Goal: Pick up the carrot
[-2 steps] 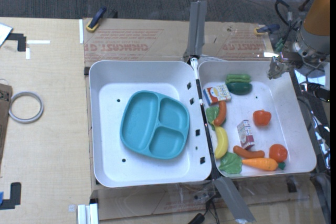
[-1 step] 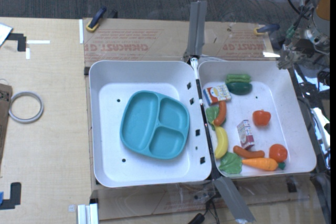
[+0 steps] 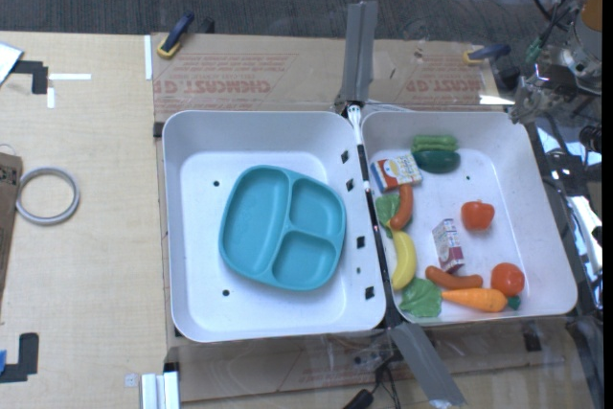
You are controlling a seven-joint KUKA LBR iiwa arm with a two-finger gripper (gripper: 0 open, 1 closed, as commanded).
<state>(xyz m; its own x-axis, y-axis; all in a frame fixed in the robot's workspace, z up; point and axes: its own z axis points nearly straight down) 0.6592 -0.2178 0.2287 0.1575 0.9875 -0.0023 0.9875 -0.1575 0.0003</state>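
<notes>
The carrot (image 3: 474, 299) is orange with a small green end. It lies flat near the front edge of the right bin (image 3: 536, 206), pointing left to right. A brown sausage (image 3: 453, 280) lies just behind it, and a red-orange tomato (image 3: 508, 279) sits at its right end. My gripper (image 3: 533, 99) hangs at the far right corner of that bin, well away from the carrot, among dark cables.
The right bin also holds a banana (image 3: 404, 259), a green leaf (image 3: 421, 299), a small can (image 3: 447, 244), a red tomato (image 3: 477, 215), a carton (image 3: 396, 172) and dark green vegetables (image 3: 436, 154). The left bin (image 3: 192, 168) bears a teal divided plate (image 3: 283, 227). A tape roll (image 3: 46, 195) lies on the bench.
</notes>
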